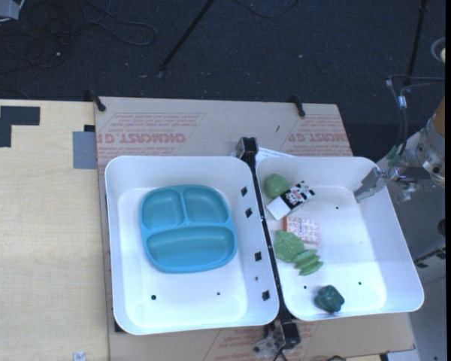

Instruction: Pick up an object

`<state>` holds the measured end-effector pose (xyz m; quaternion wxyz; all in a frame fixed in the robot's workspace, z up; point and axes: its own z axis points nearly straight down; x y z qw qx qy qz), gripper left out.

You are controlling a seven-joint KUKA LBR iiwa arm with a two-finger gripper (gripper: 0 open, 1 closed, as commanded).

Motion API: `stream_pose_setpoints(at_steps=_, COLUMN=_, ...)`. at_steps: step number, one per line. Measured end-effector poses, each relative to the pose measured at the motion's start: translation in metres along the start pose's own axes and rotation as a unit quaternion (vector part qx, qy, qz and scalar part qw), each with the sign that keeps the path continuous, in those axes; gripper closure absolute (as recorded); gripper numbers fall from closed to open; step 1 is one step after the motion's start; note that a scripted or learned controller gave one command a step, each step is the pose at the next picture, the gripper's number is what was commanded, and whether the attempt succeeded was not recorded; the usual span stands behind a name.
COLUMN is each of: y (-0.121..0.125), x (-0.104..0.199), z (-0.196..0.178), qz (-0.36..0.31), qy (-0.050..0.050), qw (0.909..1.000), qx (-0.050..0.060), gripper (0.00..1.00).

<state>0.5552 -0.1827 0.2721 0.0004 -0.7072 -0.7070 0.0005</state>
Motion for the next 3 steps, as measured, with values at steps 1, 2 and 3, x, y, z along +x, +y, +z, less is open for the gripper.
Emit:
stream_pose_setpoints(at_steps=1, y=0.0, x=-0.001, z=-0.01, qz=-0.001, qy=0.0, qw=1.0, qx=0.001, gripper=1.0)
stream_pose_setpoints(at_steps=2, y=-0.04, x=0.096, z=0.095, qz=-0.003, qy=0.003, qw=1.0, qx=0.006, gripper=1.0)
stream_pose_setpoints(at_steps=3, y=-0.044, x=0.232, z=0.027, qz=-0.008, qy=0.003, qw=1.0, qx=-0.002, gripper=1.0)
